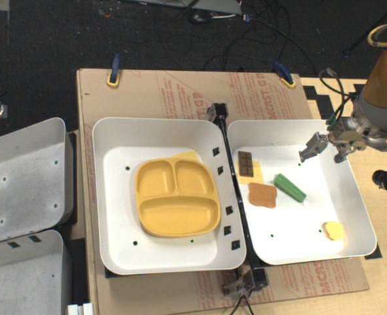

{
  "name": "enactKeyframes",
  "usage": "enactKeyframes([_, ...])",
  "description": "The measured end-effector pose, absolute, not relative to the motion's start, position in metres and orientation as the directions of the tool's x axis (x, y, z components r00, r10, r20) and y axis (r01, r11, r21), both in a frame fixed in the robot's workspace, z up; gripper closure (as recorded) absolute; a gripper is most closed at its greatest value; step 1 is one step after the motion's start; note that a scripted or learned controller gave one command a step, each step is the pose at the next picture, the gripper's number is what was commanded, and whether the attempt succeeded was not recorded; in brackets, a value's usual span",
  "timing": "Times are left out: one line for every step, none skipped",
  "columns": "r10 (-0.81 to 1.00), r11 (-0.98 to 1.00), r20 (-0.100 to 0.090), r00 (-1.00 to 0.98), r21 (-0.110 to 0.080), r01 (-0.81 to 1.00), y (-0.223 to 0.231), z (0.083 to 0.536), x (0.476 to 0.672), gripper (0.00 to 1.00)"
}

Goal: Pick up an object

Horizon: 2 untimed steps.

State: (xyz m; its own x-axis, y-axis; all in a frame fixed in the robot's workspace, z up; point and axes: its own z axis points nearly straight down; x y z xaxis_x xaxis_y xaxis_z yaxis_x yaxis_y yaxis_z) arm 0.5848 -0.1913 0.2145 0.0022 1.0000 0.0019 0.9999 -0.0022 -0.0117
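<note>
The right bin holds several small items. A green block lies near its middle, an orange-brown piece to its left, a brown bar on a yellow card at the upper left, and a small yellow piece at the lower right. My gripper hangs over the bin's upper right part, above and right of the green block. Its fingers stand apart with nothing between them.
The left bin holds a yellow divided plate. A black divider runs between the bins. Grey metal trays lie off the bench at the left. Clamps and cables sit at the bench's far edge.
</note>
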Motion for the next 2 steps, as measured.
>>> enactKeyframes([1.0, 0.001, -0.001, -0.001, 0.0, 1.0, -0.191, 0.221, 0.588, 0.0])
enactKeyframes([1.0, -0.002, 0.0, 0.002, -0.004, 1.0, -0.2, 0.164, 0.589, 0.0])
